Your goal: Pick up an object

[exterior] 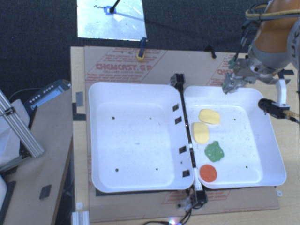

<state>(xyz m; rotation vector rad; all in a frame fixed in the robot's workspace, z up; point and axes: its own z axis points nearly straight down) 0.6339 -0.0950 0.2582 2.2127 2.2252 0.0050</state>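
Desk [117, 62]: a pale board under a slanted overhead view, carrying two shallow white bins side by side, which seem set close together so one arm can reach both.
Left bin [136, 135]: white floor with a few small dark specks.
Divider: the two bins touch along their inner walls, with small black clips down the join, probably to keep them from sliding apart.
Right bin [243, 139]: holds four small things, all bunched along its left wall in a rough line from middle to near corner.
Yellow piece [209, 116]: oval, lying flat, farthest from the viewer of the four.
Second yellow piece [201, 132]: longer, just beside the first and almost touching it.
Green piece [214, 151]: leafy shape, near the second yellow piece, apart from it.
Red disc [208, 173]: round and flat, at the near left corner of the bin.
Pincer [233, 82]: raised above the far rim of the right bin, well apart from all four things; its tips are too blurred to judge, so I cannot tell whether they are spread or pressed together.
Arm [276, 29]: grey with an orange band, reaching in from the right.
Task progress: judged not begun; all four things rest on the bin floor.
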